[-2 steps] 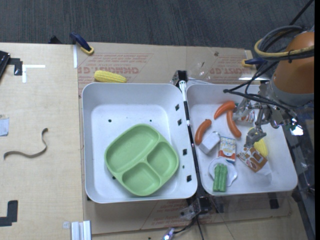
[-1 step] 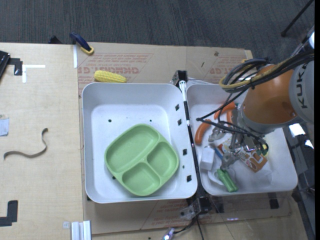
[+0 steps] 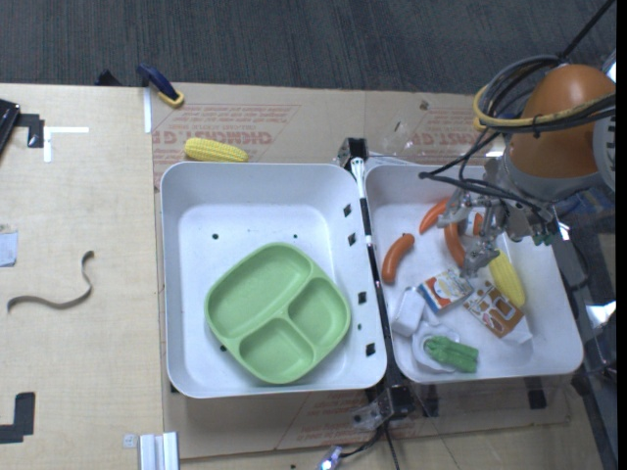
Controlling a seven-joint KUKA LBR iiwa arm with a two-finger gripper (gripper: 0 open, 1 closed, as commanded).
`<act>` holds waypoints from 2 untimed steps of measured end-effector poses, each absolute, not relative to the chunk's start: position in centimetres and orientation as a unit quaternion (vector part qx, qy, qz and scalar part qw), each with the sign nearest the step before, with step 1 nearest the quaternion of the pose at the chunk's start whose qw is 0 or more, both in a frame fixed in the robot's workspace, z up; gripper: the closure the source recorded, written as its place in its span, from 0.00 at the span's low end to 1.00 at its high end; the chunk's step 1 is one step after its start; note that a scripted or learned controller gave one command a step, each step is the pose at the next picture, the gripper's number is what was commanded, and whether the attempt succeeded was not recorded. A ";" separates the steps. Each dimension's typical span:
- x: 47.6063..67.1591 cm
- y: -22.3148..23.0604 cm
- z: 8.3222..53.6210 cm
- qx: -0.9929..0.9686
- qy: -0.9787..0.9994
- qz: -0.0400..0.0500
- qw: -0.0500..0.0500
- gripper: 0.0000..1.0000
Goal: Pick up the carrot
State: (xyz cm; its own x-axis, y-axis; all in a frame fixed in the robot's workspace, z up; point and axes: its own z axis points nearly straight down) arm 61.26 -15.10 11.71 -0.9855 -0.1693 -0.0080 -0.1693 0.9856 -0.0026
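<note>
Hanging over the right bin (image 3: 549,355), the gripper (image 3: 477,253) sits low among a crowd of small things, and I cannot tell from this slanted view whether it is released or clenched, or whether anything is caught in it. The carrot (image 3: 434,215), as I read it, is the short orange-red piece just up and to the left of the gripper, near but apparently not under it. A second, darker orange piece (image 3: 455,246) lies right against the gripper's left side, partly hidden by it, and a sausage (image 3: 396,258) lies further left, toward the bin's inner wall.

The main risk is picking the wrong thing: three orange, elongated items lie close together, so a small offset could close on the neighbour instead. Just right of the gripper lies a yellow corn cob (image 3: 506,278), and just below it a small carton (image 3: 446,291) and an orange packet (image 3: 494,311); a descent here could pin or nudge these. The carrot's rounded, tapered shape probably lets it roll or squirt out of a pinch made off-centre. The bin wall above the gripper leaves little room for a sideways approach.
</note>
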 end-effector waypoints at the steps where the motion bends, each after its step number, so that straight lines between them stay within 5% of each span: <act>1: 56.0 -10.6 9.7 -0.032 0.999 -0.001 0.005 0.00; 2: 63.7 -13.4 11.4 -0.147 0.989 -0.001 0.005 0.00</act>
